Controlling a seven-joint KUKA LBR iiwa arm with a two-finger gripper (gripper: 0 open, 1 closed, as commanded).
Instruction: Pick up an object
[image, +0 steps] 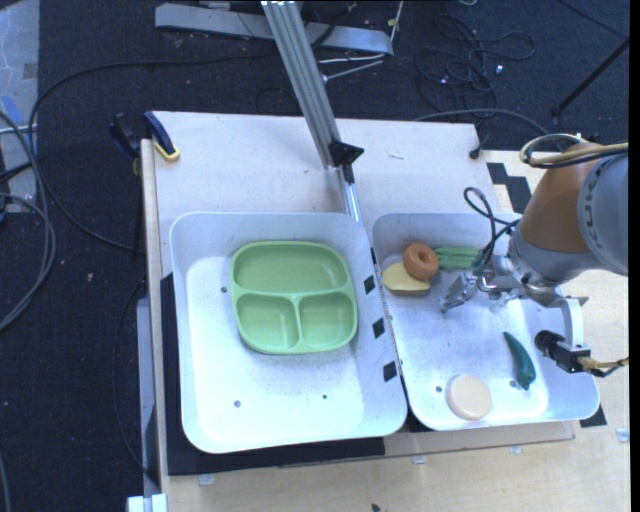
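A grey arm with an orange band reaches from the right over the right bin (575, 405) on a pale worktop (250, 160), its gripper (458, 296) poised low above the bin's floor with nothing between its fingers; whether they are spread or closed cannot be told from this angle. Just left of the gripper sits a brown ring-shaped doughnut (421, 261), touching a pale yellow wedge (404, 279) below it. A light green strip (458, 256) lies beside the doughnut, toward the arm. Nearer the front of the bin rest a round cream-coloured disc (468, 396) and, well apart from it near the right wall, a dark green pepper-like piece (520, 360). The left bin (200, 400) carries a light green three-compartment plate (295, 297).
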